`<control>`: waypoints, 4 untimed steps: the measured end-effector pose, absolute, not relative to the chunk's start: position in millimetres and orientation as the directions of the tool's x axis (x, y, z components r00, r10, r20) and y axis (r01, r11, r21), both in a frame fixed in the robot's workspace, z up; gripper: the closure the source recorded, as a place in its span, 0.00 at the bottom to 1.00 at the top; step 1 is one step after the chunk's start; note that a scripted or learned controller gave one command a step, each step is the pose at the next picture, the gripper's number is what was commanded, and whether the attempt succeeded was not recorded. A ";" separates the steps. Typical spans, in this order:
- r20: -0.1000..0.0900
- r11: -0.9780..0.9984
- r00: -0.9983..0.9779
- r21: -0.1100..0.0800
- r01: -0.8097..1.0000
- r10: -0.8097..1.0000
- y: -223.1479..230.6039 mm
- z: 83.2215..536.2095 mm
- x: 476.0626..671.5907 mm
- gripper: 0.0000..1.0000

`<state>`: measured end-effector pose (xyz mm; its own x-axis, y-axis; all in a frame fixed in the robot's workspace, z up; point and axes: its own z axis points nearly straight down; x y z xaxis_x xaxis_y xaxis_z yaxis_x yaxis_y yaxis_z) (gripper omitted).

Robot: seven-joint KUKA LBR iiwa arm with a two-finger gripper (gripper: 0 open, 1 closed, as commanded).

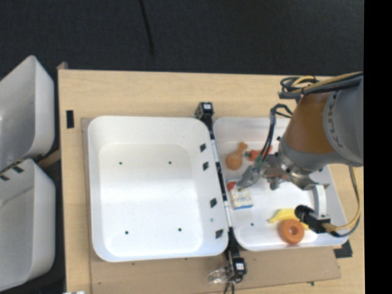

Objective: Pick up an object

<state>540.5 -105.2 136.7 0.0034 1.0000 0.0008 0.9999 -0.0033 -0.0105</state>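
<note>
The small white box with a blue edge (242, 199) lies just below the grey two-finger gripper (248, 179). You can't tell its grip state.

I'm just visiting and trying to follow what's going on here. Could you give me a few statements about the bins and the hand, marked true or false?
1. The arm is over the right bin. True.
2. An orange ring lies in the left bin. False: it lies in the right bin.
3. A yellow piece lies beside the ring. True.
4. The hand hovers over the bare bench. False: it is over the right bin, near a small box.
</note>
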 end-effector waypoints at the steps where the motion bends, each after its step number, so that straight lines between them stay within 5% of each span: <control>1: -0.001 0.007 -0.007 0.010 1.000 1.000 -57.8 205.2 600.3 0.00; 2: -0.002 0.002 -0.002 0.001 1.000 1.000 -61.2 200.9 596.7 0.00; 3: -0.001 -0.005 0.005 -0.008 1.000 1.000 -99.7 95.2 548.5 0.00; 4: -0.001 -0.003 0.003 0.003 1.000 1.000 -98.2 111.6 552.9 1.00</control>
